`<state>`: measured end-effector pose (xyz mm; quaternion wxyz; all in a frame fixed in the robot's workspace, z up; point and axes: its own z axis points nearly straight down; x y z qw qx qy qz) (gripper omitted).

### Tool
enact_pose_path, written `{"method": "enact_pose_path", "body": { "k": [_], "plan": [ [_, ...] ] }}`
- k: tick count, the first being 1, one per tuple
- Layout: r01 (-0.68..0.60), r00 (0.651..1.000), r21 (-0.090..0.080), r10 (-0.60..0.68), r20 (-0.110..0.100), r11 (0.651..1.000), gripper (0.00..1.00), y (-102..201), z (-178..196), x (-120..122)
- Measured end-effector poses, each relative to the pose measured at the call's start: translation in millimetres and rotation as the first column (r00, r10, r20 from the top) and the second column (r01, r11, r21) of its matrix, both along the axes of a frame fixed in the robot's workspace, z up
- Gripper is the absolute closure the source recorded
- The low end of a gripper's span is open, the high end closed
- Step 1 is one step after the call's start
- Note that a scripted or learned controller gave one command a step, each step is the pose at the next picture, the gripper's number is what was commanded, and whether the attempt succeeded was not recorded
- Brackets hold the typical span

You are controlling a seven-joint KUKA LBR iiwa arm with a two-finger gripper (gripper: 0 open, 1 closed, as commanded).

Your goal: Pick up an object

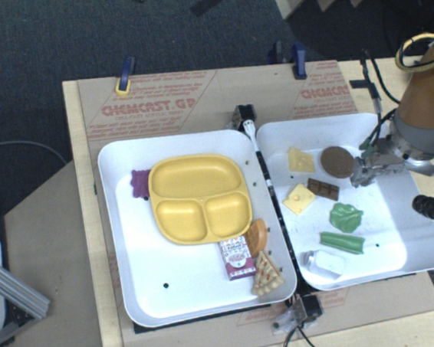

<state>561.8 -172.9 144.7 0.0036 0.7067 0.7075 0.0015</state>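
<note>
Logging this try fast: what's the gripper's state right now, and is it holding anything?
Gripper: cannot be told; it sits low in the right bin, beside the brown round piece, with nothing seen in its grasp.

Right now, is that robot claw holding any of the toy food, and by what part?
It cannot be told. The gripper is low in the right bin, just beside the brown round piece, but nothing shows between its tips.
</note>
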Motion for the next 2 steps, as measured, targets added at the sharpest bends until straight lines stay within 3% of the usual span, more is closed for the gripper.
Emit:
{"method": "enact_pose_path", "body": {
  "k": [2],
  "plan": [
    [0.0, 1.0, 0.0, 0.0, 0.0, 1.0, 1.0, -8.0, 83.0, 5.1]
  ]
}}
